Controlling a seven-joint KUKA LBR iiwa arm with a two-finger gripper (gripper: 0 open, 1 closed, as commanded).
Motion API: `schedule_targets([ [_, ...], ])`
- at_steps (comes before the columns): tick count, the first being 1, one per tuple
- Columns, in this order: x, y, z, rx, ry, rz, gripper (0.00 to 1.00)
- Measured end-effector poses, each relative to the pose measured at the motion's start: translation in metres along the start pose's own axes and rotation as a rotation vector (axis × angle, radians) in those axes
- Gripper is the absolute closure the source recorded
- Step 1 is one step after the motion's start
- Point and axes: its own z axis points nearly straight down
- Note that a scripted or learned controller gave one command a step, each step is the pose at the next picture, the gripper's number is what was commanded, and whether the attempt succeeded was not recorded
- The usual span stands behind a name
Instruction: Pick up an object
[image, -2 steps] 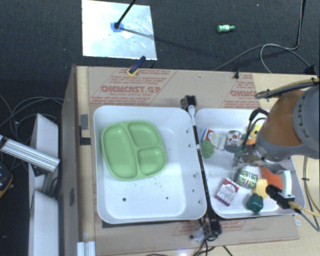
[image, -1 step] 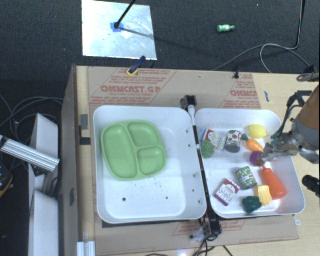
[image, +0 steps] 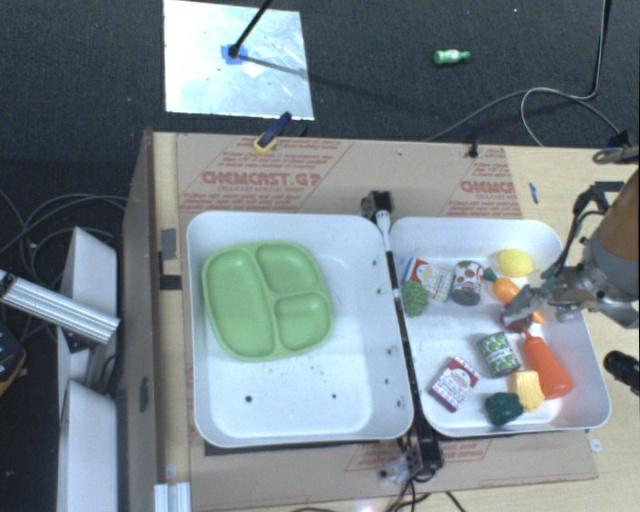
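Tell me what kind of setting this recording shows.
Likely a robotics lab pick-and-place bench: two white bins on a protective board, toy food such as a lemon, and loose cables on dark carpet.

High fixed camera, slanting down, both bins (image: 300, 225)

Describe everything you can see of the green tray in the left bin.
The green tray is a pale green, plastic-looking plate with rounded corners and three compartments: one long section on its left and two smaller ones on its right. It lies flat, slightly rotated, in the upper left part of the left bin, resting on the bin's floor. Nothing sits in it.
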Motion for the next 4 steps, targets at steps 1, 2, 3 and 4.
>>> schedule_targets([
  [1,0.028,0.016,0.097,0.000,0.001,-0.002,0.00],
  [2,0.038,-0.022,0.097,0.002,0.002,0.000,0.00],
  [3,0.036,0.036,0.096,0.000,0.001,-0.002,0.00],
  [4,0.055,-0.009,0.097,0.002,0.001,0.000,0.00],
])
